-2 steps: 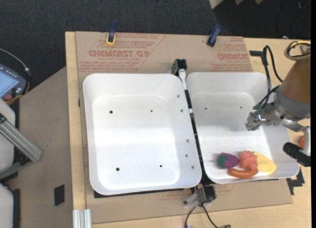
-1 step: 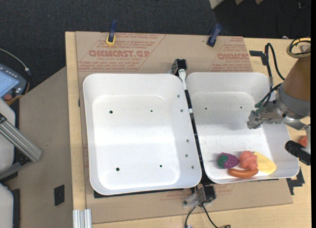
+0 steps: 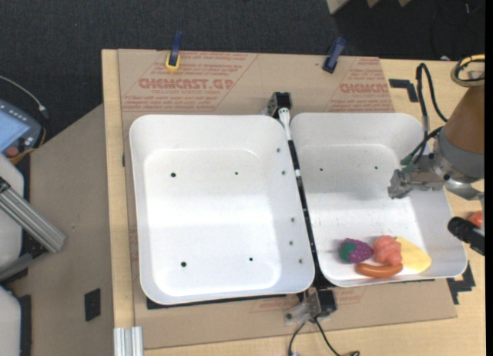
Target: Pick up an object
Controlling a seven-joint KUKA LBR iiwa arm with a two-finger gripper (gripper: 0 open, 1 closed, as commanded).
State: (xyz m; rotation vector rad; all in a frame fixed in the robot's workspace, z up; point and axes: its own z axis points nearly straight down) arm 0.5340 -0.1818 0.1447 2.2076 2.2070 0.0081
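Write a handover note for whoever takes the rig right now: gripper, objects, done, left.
Gripper: low over the right bin, near its right wall, by the middle. Nothing visible between its fingers; open or shut can't be told from this view.

Objects: four bunched at the right bin's front right corner: purple piece, pink-red piece, orange sausage-shaped piece, yellow piece. They look to be touching one another. All sit well in front of the gripper.

Left bin: not in play.

Done: nothing lifted yet.

Left: move the gripper toward the cluster, grasp one piece, lift. The purple piece at the cluster's left end looks the most open pick.
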